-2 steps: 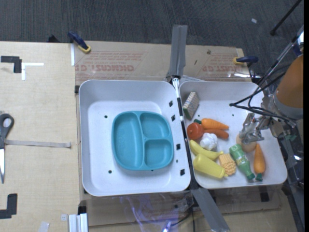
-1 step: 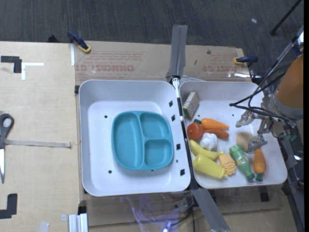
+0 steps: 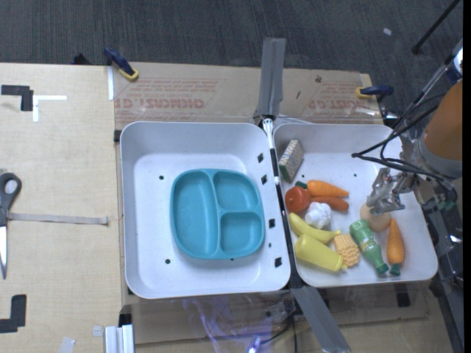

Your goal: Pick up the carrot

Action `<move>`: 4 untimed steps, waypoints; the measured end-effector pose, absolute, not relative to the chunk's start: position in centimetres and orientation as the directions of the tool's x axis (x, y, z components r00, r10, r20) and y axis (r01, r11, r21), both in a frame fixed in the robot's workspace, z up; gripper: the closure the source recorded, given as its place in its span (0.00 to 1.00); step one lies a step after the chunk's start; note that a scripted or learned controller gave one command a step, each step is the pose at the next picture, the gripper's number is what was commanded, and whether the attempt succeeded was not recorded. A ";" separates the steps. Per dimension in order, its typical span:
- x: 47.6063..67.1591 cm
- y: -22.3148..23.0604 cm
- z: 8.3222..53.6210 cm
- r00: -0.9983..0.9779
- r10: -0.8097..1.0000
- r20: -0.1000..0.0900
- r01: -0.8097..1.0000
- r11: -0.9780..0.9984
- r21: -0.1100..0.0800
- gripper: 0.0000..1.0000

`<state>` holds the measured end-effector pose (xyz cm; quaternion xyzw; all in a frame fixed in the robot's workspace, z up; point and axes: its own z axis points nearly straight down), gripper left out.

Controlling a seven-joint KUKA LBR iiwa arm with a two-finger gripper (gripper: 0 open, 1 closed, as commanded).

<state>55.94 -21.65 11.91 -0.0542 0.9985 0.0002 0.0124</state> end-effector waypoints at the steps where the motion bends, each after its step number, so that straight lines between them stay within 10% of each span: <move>1: 55.9 -21.6 11.9 -0.994 -0.108 -0.025 -0.108 0.994 -0.001 0.00; 2: 55.1 -22.1 9.3 -0.976 -0.218 -0.004 -0.218 0.976 -0.002 0.00; 3: 55.6 -21.5 10.7 -0.975 -0.223 -0.014 -0.223 0.975 0.004 1.00; 4: 55.5 -21.5 10.6 -0.975 -0.222 -0.014 -0.222 0.975 0.004 0.00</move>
